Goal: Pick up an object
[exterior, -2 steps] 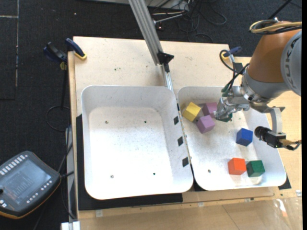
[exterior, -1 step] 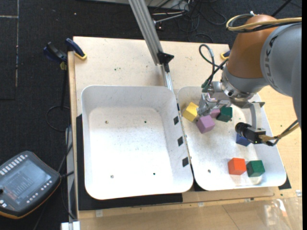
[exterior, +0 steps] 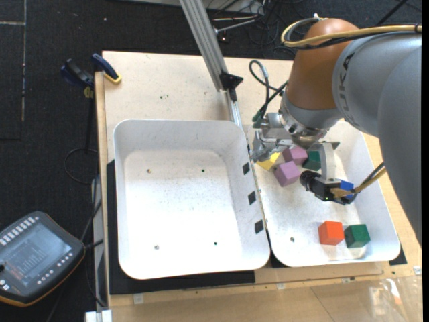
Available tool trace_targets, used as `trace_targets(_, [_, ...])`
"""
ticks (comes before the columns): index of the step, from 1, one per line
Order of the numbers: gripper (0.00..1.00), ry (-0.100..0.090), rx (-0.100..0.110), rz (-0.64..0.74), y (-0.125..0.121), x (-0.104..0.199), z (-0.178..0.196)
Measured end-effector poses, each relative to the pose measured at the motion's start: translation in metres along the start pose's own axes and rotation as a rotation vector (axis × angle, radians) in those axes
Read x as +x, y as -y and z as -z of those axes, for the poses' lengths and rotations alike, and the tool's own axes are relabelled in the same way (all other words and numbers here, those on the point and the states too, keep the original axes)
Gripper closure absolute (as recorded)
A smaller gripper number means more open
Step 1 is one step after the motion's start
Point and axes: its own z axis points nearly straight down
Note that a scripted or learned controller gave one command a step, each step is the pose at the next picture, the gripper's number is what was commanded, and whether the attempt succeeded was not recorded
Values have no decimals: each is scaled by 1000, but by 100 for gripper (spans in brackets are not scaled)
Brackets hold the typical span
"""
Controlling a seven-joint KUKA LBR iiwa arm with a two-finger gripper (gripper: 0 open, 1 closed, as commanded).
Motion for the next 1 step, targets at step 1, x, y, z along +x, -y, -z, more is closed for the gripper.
trace_targets(1, [100,-1,-1,-1,0,53,14])
